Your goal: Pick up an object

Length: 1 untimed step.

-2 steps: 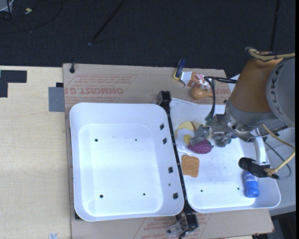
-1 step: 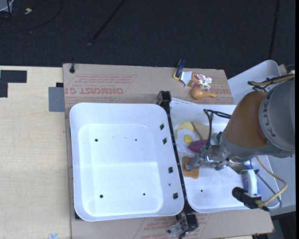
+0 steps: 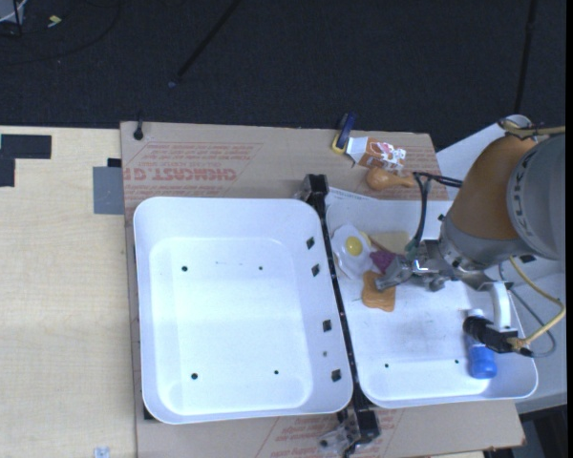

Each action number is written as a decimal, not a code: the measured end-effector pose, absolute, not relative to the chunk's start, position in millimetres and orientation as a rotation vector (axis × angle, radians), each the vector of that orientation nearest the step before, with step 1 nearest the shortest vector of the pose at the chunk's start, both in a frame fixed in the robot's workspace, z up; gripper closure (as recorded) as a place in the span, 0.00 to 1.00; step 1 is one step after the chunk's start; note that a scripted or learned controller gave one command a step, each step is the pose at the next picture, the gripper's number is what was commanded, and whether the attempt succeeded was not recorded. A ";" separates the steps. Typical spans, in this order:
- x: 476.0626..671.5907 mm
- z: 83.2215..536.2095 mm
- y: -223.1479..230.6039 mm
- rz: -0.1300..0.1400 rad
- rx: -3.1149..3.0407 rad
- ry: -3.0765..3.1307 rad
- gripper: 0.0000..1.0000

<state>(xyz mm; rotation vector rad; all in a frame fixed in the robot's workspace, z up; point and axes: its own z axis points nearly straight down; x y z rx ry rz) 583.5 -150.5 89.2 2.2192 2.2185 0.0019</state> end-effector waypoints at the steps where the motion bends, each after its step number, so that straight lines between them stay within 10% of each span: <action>1: 536.0 89.3 -105.8 0.002 2.221 2.221 0.00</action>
